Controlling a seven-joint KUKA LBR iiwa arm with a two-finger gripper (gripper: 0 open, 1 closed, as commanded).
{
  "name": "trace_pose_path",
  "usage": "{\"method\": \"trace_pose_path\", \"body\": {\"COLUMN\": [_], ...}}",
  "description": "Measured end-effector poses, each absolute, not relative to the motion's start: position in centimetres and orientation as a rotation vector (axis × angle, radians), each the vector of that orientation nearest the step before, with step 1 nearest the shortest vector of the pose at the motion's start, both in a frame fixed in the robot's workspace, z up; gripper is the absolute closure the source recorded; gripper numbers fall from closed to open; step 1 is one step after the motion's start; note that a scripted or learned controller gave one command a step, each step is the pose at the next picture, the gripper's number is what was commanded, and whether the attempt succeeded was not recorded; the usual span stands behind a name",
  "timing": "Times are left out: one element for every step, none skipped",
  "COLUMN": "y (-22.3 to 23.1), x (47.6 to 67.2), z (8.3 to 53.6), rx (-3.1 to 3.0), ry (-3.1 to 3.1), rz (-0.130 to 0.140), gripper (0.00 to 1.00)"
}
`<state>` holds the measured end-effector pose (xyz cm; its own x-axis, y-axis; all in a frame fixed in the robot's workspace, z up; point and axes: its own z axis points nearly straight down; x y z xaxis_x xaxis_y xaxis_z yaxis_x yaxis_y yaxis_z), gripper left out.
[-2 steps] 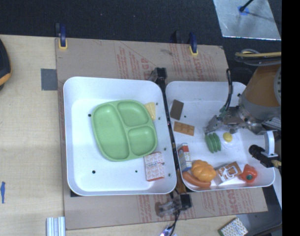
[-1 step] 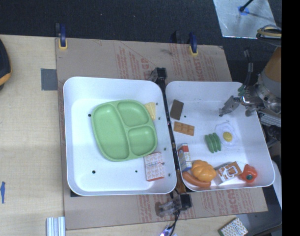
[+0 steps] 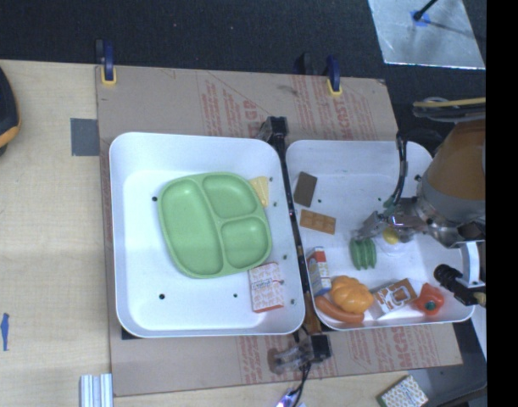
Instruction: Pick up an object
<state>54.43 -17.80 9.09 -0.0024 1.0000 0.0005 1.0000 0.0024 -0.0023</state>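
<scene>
Now, gripper: the metal two-finger gripper (image 3: 379,225) is low in the right white bin (image 3: 343,153); jaw state, I cannot tell.
Nearest object: the small green ridged vegetable toy (image 3: 363,252), just below.
Risk: I think it may close beside the toy, catching nothing.

Lime-green divided plate (image 3: 214,222) in the white left bin (image 3: 131,227); beside it, a red-and-white printed packet (image 3: 265,287), yellow bit (image 3: 259,190) peeking out.

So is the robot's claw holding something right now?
Gripper: low in the right bin, just beside the green toy; nothing seen between its fingers, and open or shut cannot be told.
</scene>
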Motion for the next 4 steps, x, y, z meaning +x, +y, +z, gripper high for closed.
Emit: {"method": "trace_pose_path", "body": {"y": [-16.4, -15.0, -13.5, -13.7], "x": [56.8, 52.2, 50.5, 50.6], "z": [18.2, 11.7, 9.0, 10.2], "rx": [-2.217, -2.21, -2.213, -2.212], "ry": [-2.23, -2.221, -2.221, -2.224], "rz": [-0.003, 0.008, 0.005, 0.006], "gripper": [0.0, 0.0, 0.0, 1.0]}}
